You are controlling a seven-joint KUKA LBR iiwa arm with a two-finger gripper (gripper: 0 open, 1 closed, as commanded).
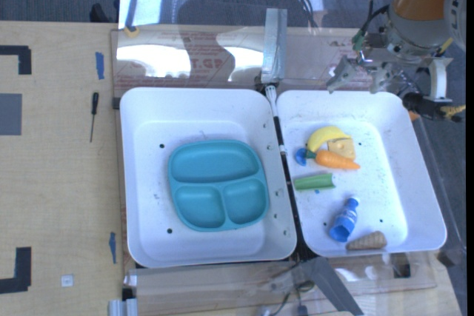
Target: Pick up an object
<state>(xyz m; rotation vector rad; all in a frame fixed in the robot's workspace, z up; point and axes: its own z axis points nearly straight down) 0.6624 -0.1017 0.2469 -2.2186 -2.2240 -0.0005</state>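
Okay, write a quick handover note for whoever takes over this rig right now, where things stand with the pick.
End effector: above the far rim of the right bin, holding nothing visible.
Right bin: banana, carrot, green stick, blue bottle, and a cone near the front wall.
Left bin: teal divided plate.
Done: nothing picked yet.
Left: descend, grasp one object, lift it.
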